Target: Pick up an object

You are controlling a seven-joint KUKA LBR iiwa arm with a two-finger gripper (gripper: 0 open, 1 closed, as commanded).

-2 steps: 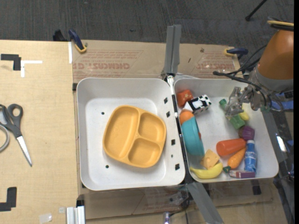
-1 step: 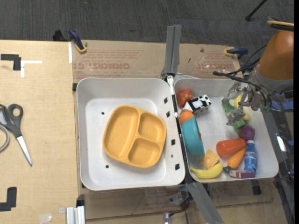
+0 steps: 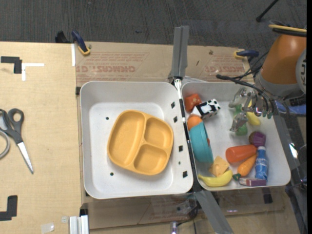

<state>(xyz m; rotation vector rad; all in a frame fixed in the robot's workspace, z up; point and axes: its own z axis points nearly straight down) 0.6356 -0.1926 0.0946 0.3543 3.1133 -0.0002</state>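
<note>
Gripper [image 3: 242, 115] is down in the right bin [image 3: 280, 179], around 1 o'clock of it, w/ a yellow lemon-ish piece [image 3: 253, 118] just beside its fingers (can't tell if they're open, closed, or holding anything, too cluttered). Rest of that bin: teal bowl [image 3: 201, 143] at 9, banana [image 3: 217, 180] at 6, blue bottle [image 3: 262, 164] at 4, red pepper [image 3: 240, 153] and carrot [image 3: 246, 165] btwn them. Left bin [image 3: 92, 145] has a yellow divided plate [image 3: 140, 142] in the middle. Scissors [image 3: 17, 135] way off on the bench at 9.
</note>
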